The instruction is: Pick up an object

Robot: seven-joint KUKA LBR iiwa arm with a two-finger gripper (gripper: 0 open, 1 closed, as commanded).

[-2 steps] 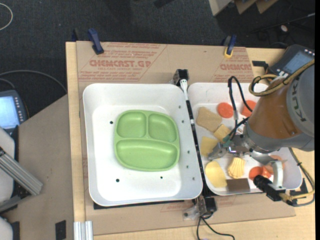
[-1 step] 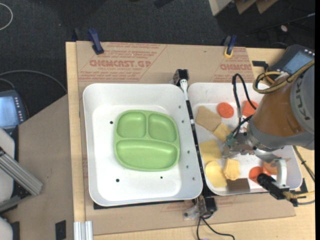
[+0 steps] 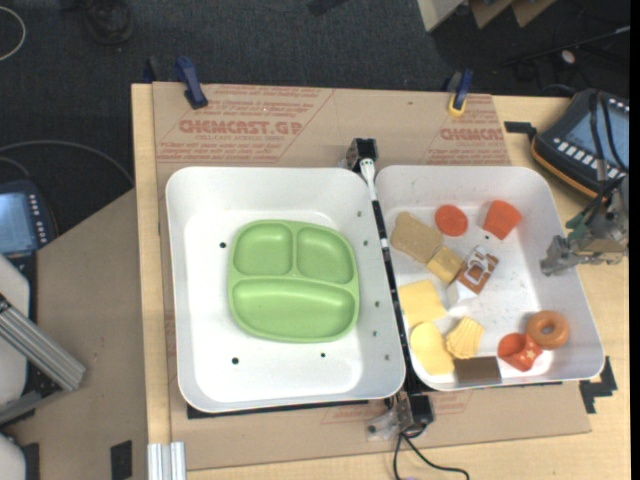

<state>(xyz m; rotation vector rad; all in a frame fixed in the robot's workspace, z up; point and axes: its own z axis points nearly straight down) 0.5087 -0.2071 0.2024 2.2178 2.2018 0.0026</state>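
Nothing's picked up yet, all the candidate objects are sitting loose in the right bin point(image 3: 530, 278). Along its far side there's a red disc point(image 3: 451, 219) and a chunky orange-red piece point(image 3: 501, 218), with a tan cracker point(image 3: 415, 236) toward its left wall. Roughly in the bin's middle are a yellow cheese block point(image 3: 446, 265) and a small brown-and-white thing point(image 3: 478, 270), touching each other. Toward its near side are a yellow slice point(image 3: 421, 301), a pale yellow oval point(image 3: 430, 350), a ridged chip point(image 3: 463, 338) and a brown block point(image 3: 476, 370). A donut point(image 3: 548, 329) and a red bit point(image 3: 517, 351) sit in its near right corner.

The gripper point(image 3: 568, 253) is over the bin's right rim; can't tell if the jaws are released or clenched.

Just left of that bin is the left bin point(image 3: 180, 268) with a green divided plate point(image 3: 294, 280), both on the cardboard-covered surface point(image 3: 300, 118).
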